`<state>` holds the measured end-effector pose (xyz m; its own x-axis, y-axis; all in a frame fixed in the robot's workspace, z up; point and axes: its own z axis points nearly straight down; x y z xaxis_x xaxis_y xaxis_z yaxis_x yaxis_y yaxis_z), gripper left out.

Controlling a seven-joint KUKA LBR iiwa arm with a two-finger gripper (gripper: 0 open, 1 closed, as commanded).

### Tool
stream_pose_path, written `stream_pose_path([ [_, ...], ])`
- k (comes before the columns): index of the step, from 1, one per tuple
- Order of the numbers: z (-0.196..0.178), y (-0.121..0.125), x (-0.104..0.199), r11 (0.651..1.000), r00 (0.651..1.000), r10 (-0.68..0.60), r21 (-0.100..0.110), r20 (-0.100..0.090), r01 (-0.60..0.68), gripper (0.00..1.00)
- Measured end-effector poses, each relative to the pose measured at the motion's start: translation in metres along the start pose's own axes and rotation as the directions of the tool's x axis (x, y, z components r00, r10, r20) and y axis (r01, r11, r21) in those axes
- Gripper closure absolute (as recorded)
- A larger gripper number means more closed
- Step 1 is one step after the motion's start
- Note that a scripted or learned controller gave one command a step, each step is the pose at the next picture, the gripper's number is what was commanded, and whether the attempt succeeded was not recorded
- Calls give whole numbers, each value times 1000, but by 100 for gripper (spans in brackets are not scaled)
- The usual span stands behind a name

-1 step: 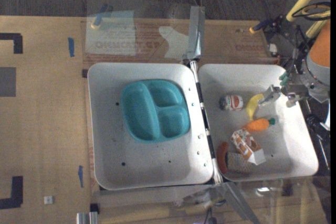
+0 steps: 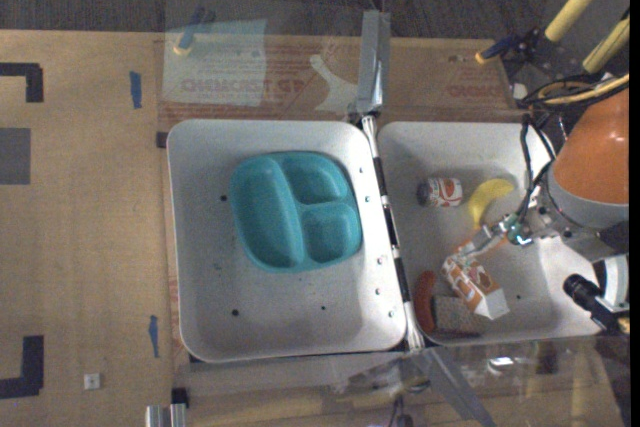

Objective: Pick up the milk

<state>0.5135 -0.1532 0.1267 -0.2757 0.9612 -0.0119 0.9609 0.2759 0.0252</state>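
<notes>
Entry, bench with two bins. We take the milk carton point(image 2: 473, 283) as our landmark and place everything else by it.

Milk carton: orange and white, lying tilted on the floor of the right bin point(image 2: 420, 150), toward that bin's near side. It rests on the bin floor and is not lifted.

Gripper point(image 2: 488, 240): just above the carton's upper end, reaching in from the carton's right. Its thin fingers seem to come down at or against the top of the carton, but the view is too small and blurred for us to tell whether they stand apart or are closed on it. We do not count the carton as held.

Banana point(image 2: 487, 196): yellow, beyond the carton, near it but apart.

Small can point(image 2: 440, 191): white and orange, beyond the carton and slightly to its left.

Red-brown item point(image 2: 426, 299): just left of the carton, by the bin's near left corner. A grey, speckled flat piece point(image 2: 458, 315) lies touching or nearly touching the carton's near side.

Teal divided plate point(image 2: 297, 210): well to the carton's left, in the left bin point(image 2: 200, 315).

Status, as we judge it: the approach looks made and the gripper is at the carton. A confirmed grasp and the lift are left to do.
</notes>
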Motion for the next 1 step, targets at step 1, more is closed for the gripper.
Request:
stream_pose_path([
  [1,-58,-10,80,999,999,42,26,-11,-42,0],
])
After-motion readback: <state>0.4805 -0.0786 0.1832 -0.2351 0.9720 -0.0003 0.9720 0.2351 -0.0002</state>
